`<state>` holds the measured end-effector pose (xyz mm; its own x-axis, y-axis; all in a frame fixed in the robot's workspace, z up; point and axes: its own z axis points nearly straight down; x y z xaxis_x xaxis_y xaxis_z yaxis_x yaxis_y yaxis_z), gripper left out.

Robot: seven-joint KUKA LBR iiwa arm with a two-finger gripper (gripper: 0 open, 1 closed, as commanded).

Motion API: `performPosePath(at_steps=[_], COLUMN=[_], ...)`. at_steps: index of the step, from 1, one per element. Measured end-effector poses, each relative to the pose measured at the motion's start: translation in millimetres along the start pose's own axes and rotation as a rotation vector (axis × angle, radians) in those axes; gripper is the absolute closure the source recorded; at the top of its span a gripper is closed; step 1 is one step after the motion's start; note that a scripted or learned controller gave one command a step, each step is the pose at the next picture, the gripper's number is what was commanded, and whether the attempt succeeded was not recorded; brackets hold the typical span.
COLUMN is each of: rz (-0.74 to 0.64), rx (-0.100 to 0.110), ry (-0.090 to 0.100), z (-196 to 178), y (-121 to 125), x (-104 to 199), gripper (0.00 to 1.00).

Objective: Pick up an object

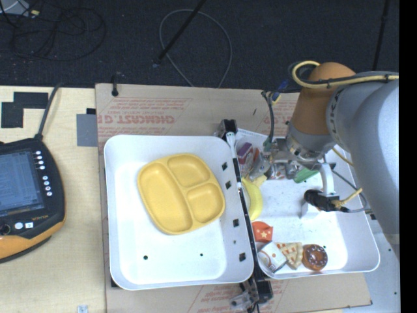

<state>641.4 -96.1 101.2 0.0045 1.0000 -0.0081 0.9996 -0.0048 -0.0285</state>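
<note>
Gripper (287, 168) sits low in the right bin (365, 253), grip unclear; cardboard (150, 109) lettering reads upside down.

Yellow tray (180, 192), white bins (130, 240), red toy (261, 231).

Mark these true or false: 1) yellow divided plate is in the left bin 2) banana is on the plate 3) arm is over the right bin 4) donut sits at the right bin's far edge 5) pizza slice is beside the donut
1) True: the yellow divided plate lies in the left bin.
2) False: the banana lies in the right bin, by the divider.
3) True: the arm reaches over the right bin.
4) False: the donut sits at its near edge.
5) True: the pizza slice lies just left of the donut.
</note>
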Motion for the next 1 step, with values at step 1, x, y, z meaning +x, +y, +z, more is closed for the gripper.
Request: performPosePath(at_steps=[1], rz=[0.0], rx=[-0.017], ry=[0.009], z=[11.9], y=[1.1], x=[6.2], gripper=[0.0])
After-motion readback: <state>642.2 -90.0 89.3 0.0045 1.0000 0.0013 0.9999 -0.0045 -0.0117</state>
